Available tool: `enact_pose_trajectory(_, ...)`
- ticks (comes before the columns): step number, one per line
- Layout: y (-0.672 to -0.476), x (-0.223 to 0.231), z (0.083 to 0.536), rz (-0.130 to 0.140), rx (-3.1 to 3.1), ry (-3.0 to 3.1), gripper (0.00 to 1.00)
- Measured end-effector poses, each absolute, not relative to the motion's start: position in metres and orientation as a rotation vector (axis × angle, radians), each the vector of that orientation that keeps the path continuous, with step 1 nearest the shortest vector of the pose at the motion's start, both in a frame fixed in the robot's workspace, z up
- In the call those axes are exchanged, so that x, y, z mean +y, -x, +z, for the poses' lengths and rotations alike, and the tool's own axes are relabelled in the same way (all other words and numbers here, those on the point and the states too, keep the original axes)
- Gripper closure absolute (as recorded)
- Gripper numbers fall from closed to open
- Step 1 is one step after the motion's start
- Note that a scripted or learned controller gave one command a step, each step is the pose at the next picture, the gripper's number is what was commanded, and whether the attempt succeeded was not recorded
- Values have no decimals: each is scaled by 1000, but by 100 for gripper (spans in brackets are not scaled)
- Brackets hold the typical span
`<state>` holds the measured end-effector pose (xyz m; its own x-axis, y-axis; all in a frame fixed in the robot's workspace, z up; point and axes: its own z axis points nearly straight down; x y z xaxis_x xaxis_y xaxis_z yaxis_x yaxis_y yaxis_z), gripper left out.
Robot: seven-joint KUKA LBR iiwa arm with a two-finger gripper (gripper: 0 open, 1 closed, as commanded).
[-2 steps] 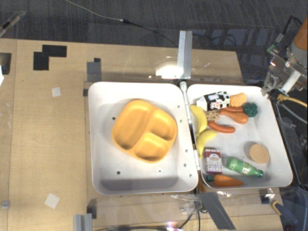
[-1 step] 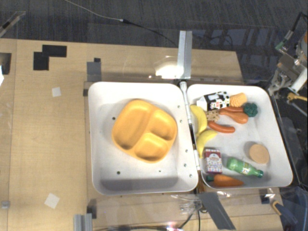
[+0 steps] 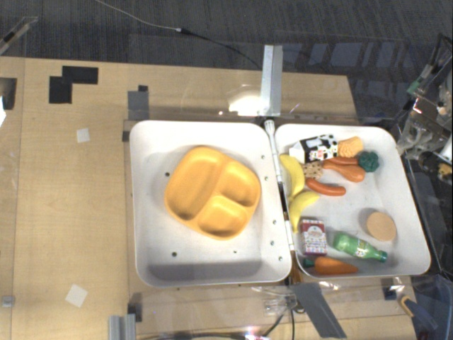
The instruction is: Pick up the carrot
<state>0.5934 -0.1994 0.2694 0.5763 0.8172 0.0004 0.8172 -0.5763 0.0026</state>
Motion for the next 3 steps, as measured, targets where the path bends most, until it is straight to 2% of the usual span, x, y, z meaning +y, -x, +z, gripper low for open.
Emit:
enact_pose_trajectory(1,-598,-191,260,4,1671,-2657,100)
enact_pose_trajectory(2,-511,-196,274,5,1701,-2636,100)
enact_pose_trajectory(3,-544,-197,291,6,1829,-2548,100)
